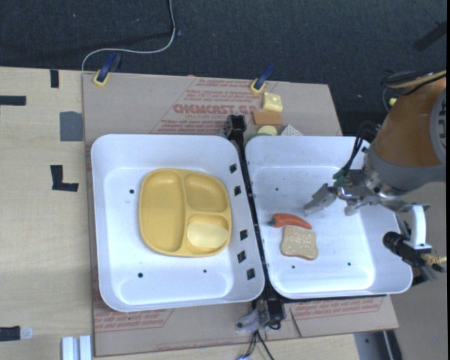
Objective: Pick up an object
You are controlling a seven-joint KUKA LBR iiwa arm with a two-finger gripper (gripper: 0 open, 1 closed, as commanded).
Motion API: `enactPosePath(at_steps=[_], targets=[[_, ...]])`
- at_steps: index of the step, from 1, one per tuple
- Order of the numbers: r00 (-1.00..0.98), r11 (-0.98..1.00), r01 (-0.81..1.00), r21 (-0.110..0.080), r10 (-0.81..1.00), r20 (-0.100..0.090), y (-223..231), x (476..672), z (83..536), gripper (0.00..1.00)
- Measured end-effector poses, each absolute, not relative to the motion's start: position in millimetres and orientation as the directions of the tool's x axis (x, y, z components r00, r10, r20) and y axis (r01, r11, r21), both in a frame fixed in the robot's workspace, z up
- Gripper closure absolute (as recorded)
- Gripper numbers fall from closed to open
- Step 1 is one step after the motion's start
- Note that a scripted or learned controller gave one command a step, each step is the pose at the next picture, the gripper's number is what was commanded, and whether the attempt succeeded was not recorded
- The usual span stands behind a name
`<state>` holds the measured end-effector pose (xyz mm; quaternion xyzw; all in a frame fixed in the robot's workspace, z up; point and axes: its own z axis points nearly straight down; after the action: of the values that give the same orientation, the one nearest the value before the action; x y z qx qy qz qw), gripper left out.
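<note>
**Gripper poised just up and right of the pepper in the right bin**

The gripper [326, 198] hung low over the right bin [360, 276], its two fingers spread apart with nothing between them. The nearest thing to pick was a small red-orange pepper [290, 220], which lay on the bin floor just below and to the left of the fingertips in the camera view. Its long axis ran roughly left to right, tilted a little downward toward the right. Touching or nearly touching its lower side sat a slice of toast [299, 243], which could crowd a grasp from that side.

The left bin [109, 201] held a yellow divided plate [184, 211], well apart from the gripper. Beyond the bins' far rims, on the desk, a yellow block [271, 108] and a pale green item [266, 131] rested near the bins' junction.

In my judgement, a short move down and left would have brought the fingers over the pepper.
</note>
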<state>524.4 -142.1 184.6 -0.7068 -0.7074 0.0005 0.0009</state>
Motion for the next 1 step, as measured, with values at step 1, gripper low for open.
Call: enactPosePath(at_steps=[1], targets=[[-0.003,0.003,1.000,0.000,1.000,-0.002,-107.6,534.6,80.0,0.00]])
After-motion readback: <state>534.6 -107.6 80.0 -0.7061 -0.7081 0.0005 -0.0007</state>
